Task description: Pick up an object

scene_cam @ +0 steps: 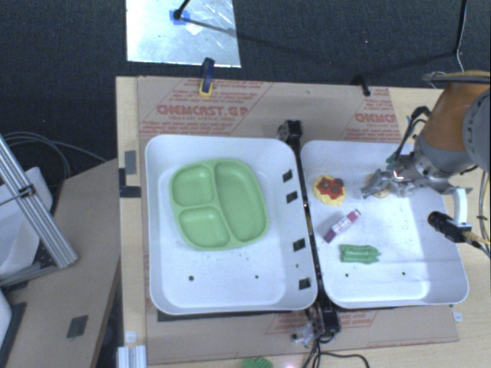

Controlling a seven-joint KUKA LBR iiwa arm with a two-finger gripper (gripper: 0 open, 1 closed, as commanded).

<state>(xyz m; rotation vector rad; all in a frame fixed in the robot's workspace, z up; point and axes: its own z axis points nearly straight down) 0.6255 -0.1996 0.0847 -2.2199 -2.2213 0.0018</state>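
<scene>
So I've got the arm (453, 129) reaching in over the right bin (430, 282), and the hand (377, 187) is down low near the bin's back part, just right of the little yellow-and-red toy (331, 190). From this angle I honestly can't tell how the hand is set — it's a blurry grey clump and I see nothing between its tips, so I'm not calling it a grab.

Candidates for the pick are all in that right bin: the yellow-and-red toy near the divider, a pink stick (342, 225) lying at a slant just below it, and a green piece (359, 254) below that, toward the front. They're spread apart from each other, which is nice — no clutter to fight when closing on one.

The left bin (165, 282) has a green tray (219, 204) with three compartments sitting flat in the middle, well away from the hand, so I doubt that's the target.

My guess is the toy is what it's going for, since it's the closest thing. The hand looks a bit off to the side of it though, so it'd need to shift left before closing, or it'll pinch air.
</scene>
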